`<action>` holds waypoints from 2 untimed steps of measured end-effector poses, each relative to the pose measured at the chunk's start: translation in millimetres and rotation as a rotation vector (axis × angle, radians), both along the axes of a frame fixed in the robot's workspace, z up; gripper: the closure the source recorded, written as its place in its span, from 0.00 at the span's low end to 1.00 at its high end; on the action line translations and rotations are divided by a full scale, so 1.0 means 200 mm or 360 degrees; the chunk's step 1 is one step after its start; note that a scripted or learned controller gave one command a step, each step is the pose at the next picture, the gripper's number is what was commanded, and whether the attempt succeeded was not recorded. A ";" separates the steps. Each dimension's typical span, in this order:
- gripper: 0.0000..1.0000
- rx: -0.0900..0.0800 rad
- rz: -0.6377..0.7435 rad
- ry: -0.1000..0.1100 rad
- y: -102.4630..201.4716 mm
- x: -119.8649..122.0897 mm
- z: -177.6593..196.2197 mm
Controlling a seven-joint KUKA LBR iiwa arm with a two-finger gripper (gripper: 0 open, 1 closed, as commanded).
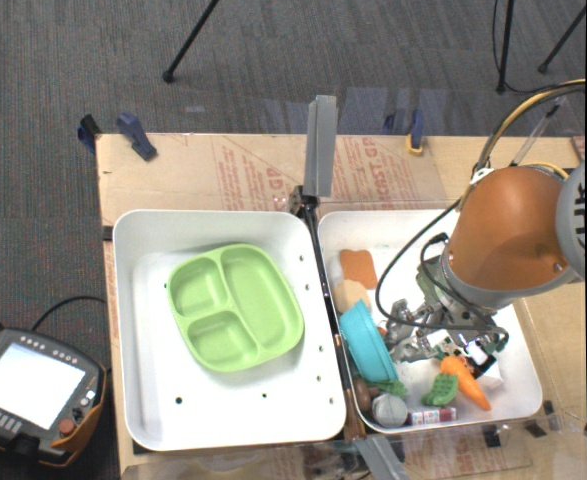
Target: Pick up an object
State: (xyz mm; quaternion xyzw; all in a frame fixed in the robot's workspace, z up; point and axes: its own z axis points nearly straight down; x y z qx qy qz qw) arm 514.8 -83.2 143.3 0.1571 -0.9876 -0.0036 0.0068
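The arm (518, 233) reaches in from the right and hangs low over the right bin (529, 388), its orange band hiding much of that bin's middle. The gripper (435, 336) sits below the band among the bin's clutter; whether the fingers are released or clenched I cannot tell, and nothing can be seen between them. The things to pick lie in this bin. A blue bowl (367, 343) stands tilted against the bin's left wall, just left of the gripper. Above the bowl lie a brown toast-like piece (358, 266) and, touching the bowl's top edge, a pale piece (351, 293). To the gripper's lower right lies a toy carrot (465, 379), orange, with a green piece (439, 388) just beside it on the left. Near the front wall sit a small round grey thing (388, 408) and a little labelled item (432, 417). The left bin (138, 268) holds a green divided plate (236, 306), lying flat near its middle with three compartments. Both bins rest side by side on the cardboard-covered worktop (213, 168). On the floor at lower left lies a pendant (35, 393) with a pale screen.
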 end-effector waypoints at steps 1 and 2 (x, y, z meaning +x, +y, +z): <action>1.00 -0.0005 -0.0131 -0.0022 0.47 0.01 0.21; 1.00 -0.0012 -0.0717 -0.0023 0.32 0.36 0.56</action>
